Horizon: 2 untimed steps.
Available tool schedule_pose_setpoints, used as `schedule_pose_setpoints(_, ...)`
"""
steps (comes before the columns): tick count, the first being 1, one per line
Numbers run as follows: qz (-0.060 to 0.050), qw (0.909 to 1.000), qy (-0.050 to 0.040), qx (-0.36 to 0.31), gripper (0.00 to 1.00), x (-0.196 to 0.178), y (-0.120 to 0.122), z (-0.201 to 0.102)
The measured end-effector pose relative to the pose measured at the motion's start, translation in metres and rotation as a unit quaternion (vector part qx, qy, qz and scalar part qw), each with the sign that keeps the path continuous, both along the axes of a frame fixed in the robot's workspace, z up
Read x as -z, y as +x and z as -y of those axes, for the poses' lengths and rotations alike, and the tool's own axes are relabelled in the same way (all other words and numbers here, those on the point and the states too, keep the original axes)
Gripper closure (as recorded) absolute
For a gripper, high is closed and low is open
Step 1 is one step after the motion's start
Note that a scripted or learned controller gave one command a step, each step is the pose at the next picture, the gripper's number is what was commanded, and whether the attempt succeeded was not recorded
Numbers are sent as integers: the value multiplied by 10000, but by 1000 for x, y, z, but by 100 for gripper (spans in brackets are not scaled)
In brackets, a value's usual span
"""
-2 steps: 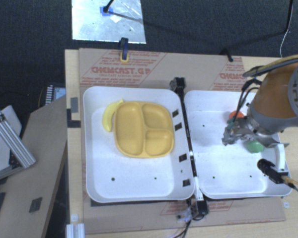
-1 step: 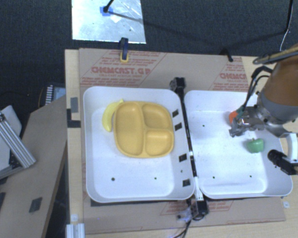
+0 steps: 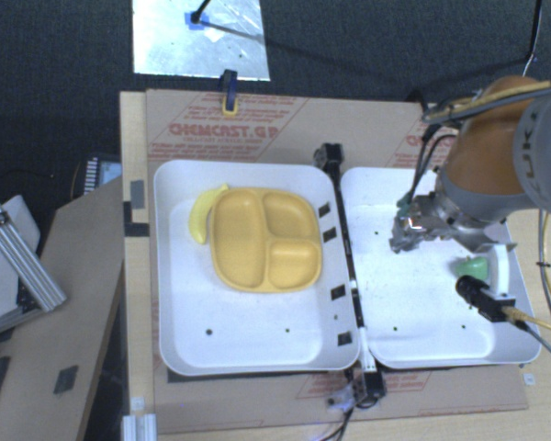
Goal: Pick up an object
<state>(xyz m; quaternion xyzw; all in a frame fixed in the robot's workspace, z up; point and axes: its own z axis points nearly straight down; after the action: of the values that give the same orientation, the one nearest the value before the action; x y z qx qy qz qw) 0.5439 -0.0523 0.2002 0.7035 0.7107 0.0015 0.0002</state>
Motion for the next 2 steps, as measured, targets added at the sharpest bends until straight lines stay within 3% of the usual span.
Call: schedule_pose_setpoints(2, 1, 10000, 3, -3, 100, -2, 22, -106)
